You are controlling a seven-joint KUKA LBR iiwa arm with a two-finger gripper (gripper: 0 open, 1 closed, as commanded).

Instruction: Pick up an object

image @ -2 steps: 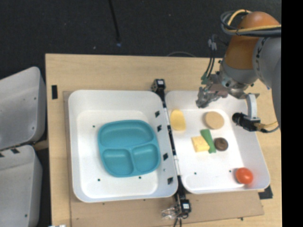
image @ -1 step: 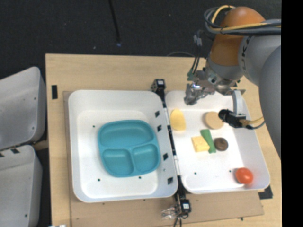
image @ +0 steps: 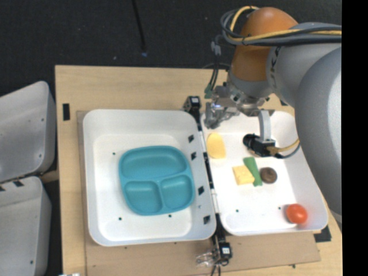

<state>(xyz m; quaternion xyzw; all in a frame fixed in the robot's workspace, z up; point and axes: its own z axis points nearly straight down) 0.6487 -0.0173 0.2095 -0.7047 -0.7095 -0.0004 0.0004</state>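
The gripper [image: 214, 117] hangs at the upper left corner of the right bin [image: 313, 188], directly above a yellow piece [image: 216, 146]. Finger state cannot be determined. A yellow block [image: 242, 175] touches a green stick [image: 252, 170]; a brown ball [image: 268, 175] sits just beside the stick. A red ball [image: 296, 213] lies near the lower right corner. The left bin [image: 98, 171] holds a teal tray [image: 155, 179]. No legible markings.

Pale wooden bench [image: 69, 91] against dark floor [image: 115, 22].
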